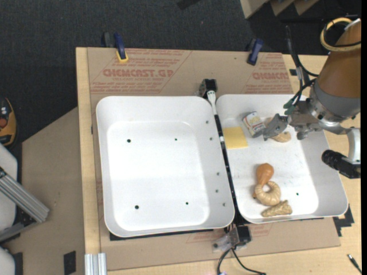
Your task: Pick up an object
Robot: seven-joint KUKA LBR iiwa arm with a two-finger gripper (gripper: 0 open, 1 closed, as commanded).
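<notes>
One claw [276,129], grip state I cannot tell, hovers by the right bin's [321,211] far edge; small silver-wrapped packet [251,122] just left.

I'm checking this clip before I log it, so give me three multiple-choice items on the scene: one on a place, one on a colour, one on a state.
1. Where do the loose objects lie?
A. In the right bin
B. In the left bin
C. On the cardboard in front of the bins

2. What colour is the flat square piece by the divider between the bins?
A. Blue
B. Pale yellow
C. Black

3. How is the gripper placed?
A. Parked over the left bin
B. Raised clear outside both bins
C. Low over the far part of the right bin, among the objects

Answers:
1 A: the orange gourd-shaped toy, the ring-shaped toy and the rest all sit in the right bin.
2 B: the square piece is pale yellow against the white bin.
3 C: the gripper sits beside the small packet, with a tan object at its tip.
</notes>
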